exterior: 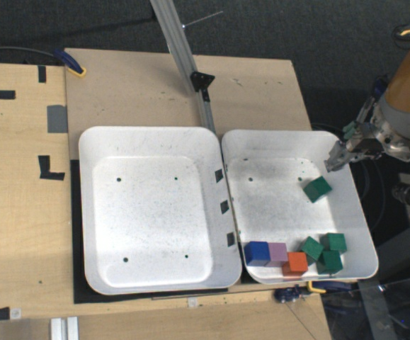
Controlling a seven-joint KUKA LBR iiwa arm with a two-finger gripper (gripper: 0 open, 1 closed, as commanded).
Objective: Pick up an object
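Nothing picked yet, judging by the layout: every block sits on the floor of the right bin (258, 146), none lifted.

The gripper (334, 160) hangs at the right bin's 2 o'clock corner, above the rim area, tip pointing down and toward 8 o'clock. From here I can't tell how its tip is set, open or closed; it's too small and dark. Nothing visible held in it. It touches no block.

Nearest candidate: the lone green block (317, 189), tilted, lying just beside the gripper at its 5 o'clock, apart from it. Looks like the likely target, though that's my guess.

The rest cluster along the right bin's 6 o'clock wall: blue block (257, 252), purple block (277, 252) touching it, orange block (297, 262), then three more green blocks (330, 262) packed at the 5 o'clock corner. Crowded there, harder grab.

The left bin (91, 147) holds no blocks.

Still left: descend onto a block, close on it, lift clear. Basically the whole pick remains.
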